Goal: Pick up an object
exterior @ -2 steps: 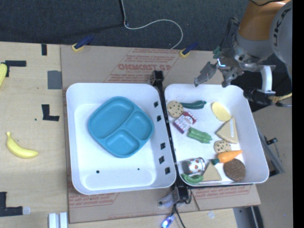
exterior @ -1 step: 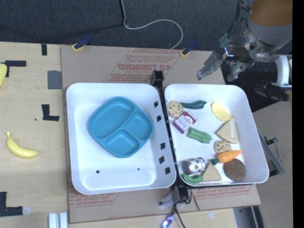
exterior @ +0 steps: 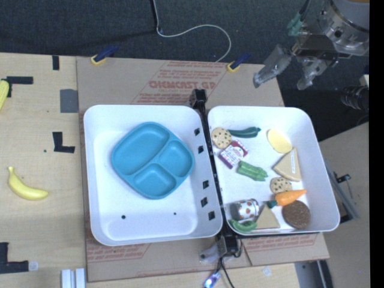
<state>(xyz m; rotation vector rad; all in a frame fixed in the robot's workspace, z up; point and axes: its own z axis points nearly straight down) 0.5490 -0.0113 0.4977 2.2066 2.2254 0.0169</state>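
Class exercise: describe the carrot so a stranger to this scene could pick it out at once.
Find the right-hand shallow white bin, the one crowded with toy food. Near its front right corner lies the small orange plastic carrot, just above a round brown patty. It is the bin's only orange, tapered piece.

The arm enters at the upper right corner of the camera view, its orange band just visible at the top edge above the grey wrist. The gripper hangs below the wrist, angled down and to the left. Its two fingers are spread well apart, with nothing between them.
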